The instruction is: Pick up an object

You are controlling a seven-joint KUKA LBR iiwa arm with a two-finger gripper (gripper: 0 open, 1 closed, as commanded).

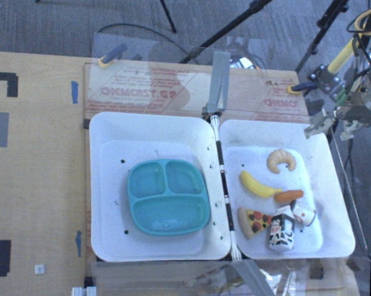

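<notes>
The right bin (336, 200) holds several toy foods: a tan croissant (282, 160), a yellow banana (257, 185), an orange sausage (289, 195), a pizza slice (253, 221), a black-and-white cow-patterned carton (281, 232) and a small white piece (303, 212). My gripper (325, 121) hangs at the upper right, over the far right corner of that bin, well away from the foods. Cables and parts of the wrist crowd around it there.
The left bin (104, 171) carries a teal divided plate (168, 196). A grey divider post (218, 84) stands between the bins at the back. Brown board lies to the left, and tripod legs cross the floor behind.
</notes>
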